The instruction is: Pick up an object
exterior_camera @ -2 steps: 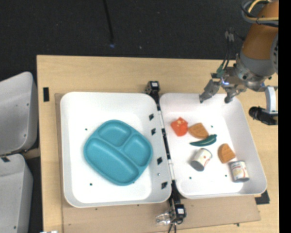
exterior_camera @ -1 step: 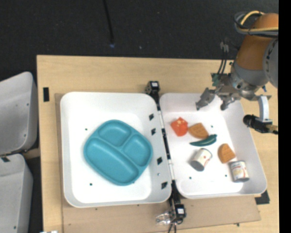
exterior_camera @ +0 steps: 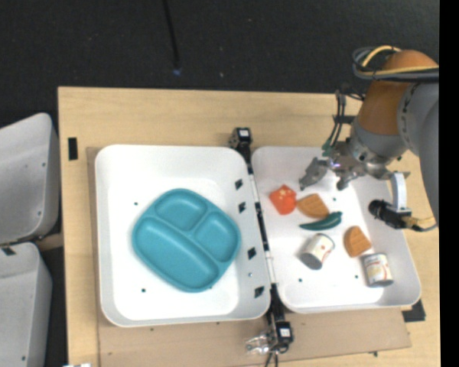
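My gripper (exterior_camera: 326,179) hangs over the far part of the right bin (exterior_camera: 333,297), its two fingers spread open with nothing between them. Just in front of it lie a red pepper-like piece (exterior_camera: 284,199) and an orange-brown piece (exterior_camera: 312,205). A green pod (exterior_camera: 322,222) lies below those. Nearer the front are a small white cup on its side (exterior_camera: 317,251), a brown bread-like piece (exterior_camera: 357,240) and a white can with a red label (exterior_camera: 375,268).
The left bin (exterior_camera: 115,281) holds a teal divided tray (exterior_camera: 186,238). A ridge with black clips (exterior_camera: 258,228) separates the two bins. A black fitting with a cable (exterior_camera: 389,213) sticks out at the right bin's right side.
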Robot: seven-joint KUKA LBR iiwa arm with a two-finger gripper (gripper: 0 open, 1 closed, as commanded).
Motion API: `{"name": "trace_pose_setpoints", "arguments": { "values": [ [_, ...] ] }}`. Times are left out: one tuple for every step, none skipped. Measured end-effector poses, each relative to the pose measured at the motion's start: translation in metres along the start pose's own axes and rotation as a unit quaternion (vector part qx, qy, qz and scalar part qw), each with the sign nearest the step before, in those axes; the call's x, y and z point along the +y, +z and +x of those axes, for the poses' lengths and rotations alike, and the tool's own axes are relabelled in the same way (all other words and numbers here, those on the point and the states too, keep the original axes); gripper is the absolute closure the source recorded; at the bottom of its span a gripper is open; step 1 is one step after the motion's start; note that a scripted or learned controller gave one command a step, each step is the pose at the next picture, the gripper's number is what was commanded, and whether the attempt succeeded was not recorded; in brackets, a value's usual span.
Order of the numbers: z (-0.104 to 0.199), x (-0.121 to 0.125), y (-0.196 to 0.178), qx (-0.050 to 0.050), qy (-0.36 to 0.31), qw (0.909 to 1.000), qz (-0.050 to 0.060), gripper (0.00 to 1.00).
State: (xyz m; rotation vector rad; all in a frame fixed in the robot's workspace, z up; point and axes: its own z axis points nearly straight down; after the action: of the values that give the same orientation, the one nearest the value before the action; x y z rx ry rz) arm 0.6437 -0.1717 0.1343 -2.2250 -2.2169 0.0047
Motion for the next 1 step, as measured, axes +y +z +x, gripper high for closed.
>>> {"name": "trace_pose_setpoints", "arguments": {
  "values": [
    [-0.0013,0.0001,0.0346,0.000,0.001,1.0000,-0.001,0.00]
  ]
}}
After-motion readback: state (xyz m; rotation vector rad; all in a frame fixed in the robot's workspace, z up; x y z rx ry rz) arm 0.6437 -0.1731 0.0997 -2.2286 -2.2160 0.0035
